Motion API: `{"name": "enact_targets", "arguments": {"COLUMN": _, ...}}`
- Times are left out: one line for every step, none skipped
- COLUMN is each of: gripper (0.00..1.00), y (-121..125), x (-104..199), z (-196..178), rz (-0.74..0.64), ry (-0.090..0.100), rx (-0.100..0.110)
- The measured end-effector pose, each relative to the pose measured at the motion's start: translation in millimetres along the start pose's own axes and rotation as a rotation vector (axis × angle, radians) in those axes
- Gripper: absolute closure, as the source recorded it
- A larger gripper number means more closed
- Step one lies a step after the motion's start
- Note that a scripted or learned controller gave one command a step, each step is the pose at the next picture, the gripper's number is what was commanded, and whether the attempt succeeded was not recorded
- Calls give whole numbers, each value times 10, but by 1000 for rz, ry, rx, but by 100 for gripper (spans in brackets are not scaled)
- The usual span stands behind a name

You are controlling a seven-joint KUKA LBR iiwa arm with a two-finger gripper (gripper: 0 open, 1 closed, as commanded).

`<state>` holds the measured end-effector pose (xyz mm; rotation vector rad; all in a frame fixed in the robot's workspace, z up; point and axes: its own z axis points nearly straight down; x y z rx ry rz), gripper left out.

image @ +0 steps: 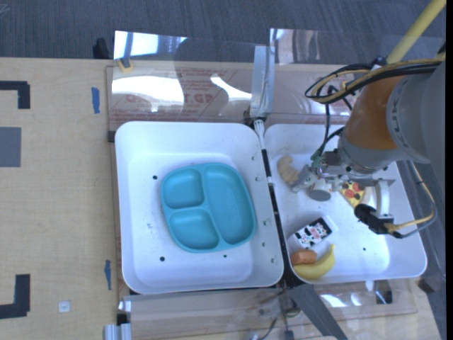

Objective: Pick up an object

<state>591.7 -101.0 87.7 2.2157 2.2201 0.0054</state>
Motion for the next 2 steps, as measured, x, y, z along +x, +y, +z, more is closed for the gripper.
{"name": "enact_targets", "arguments": {"gripper": 100, "y": 24, "x": 0, "z": -129, "rz": 0, "ry": -1, "rx": -8}}
{"name": "enact_targets", "arguments": {"gripper": 100, "y": -430, "x": 231, "z": -1008, "rz": -1, "ry": 1, "rx": -2}}
